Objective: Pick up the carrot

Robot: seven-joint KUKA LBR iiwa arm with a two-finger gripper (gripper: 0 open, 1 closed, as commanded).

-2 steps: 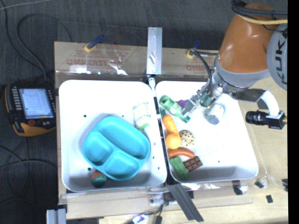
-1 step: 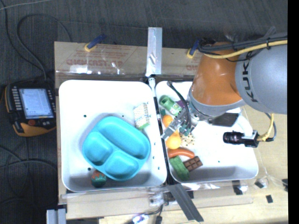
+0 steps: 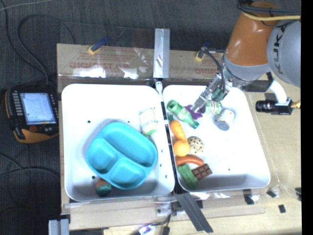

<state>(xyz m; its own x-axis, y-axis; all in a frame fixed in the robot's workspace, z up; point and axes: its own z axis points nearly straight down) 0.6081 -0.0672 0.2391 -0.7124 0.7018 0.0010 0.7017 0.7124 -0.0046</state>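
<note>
**Gripper over right bin, carrot not held**

My gripper hangs above the right bin, close by a green bottle. How it is set, I cannot tell. The carrot lies near the bin's left wall, apart from me.

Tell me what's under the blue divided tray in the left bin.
A small dark green and reddish item pokes out from beneath the blue tray at its lower-left edge, resting on the left bin floor. The tray hides the rest of it and anything else underneath.
</note>
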